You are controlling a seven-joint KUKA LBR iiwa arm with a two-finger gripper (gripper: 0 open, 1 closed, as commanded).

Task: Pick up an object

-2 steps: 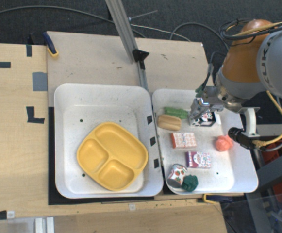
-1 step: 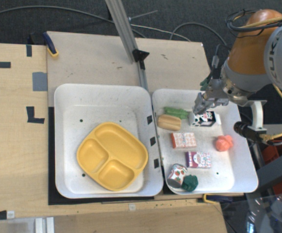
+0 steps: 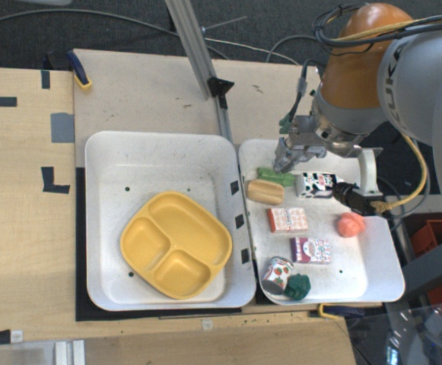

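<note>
- jaws (image 3: 285, 160) low over green item (image 3: 275, 177) in right bin (image 3: 380, 280) — open or closed, cannot tell
- two pink cartons (image 3: 287, 220), one bread roll (image 3: 265, 192)
- one yellow tray (image 3: 176, 243) in left bin (image 3: 99, 204)

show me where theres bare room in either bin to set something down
Left bin: bare floor along the far side and left of the yellow tray. Right bin: a bare patch at the near right corner, past the purple carton and below the orange ball. Crowded: the right bin's far left, where the gripper hangs over the green item and bread roll.
</note>
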